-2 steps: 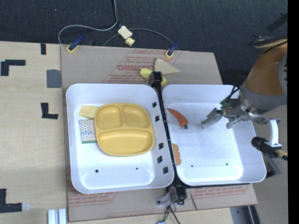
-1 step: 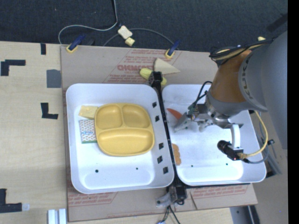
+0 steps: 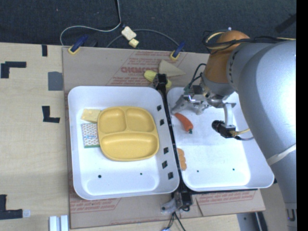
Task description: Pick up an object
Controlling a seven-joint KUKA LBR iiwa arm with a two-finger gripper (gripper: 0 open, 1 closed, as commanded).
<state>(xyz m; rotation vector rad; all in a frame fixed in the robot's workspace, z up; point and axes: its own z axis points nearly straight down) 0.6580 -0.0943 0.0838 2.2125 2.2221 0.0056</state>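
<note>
The arm reaches in over the right bin [image 3: 226, 172], with the gripper [image 3: 195, 101] low near that bin's far left corner. Whether it is open or shut, I cannot tell; nothing shows as held.

The likeliest target is the carrot [image 3: 184, 121], an orange piece lying on the bin floor near the left wall, just beside and slightly nearer the front than the gripper. A second small orange bit [image 3: 181, 158] lies against the same wall, further toward the front edge.

The step in hand looks like the approach or descent before a grasp. The next move likely calls for a small shift toward the carrot and a straddle across its narrow width, since it lies at a slant.

The left bin [image 3: 82, 177] holds a yellow divided plate [image 3: 127, 134] and a small patterned packet [image 3: 89, 134] at its left. Red printing on the cardboard [image 3: 139, 66] under the bins is too blurred to read.
</note>
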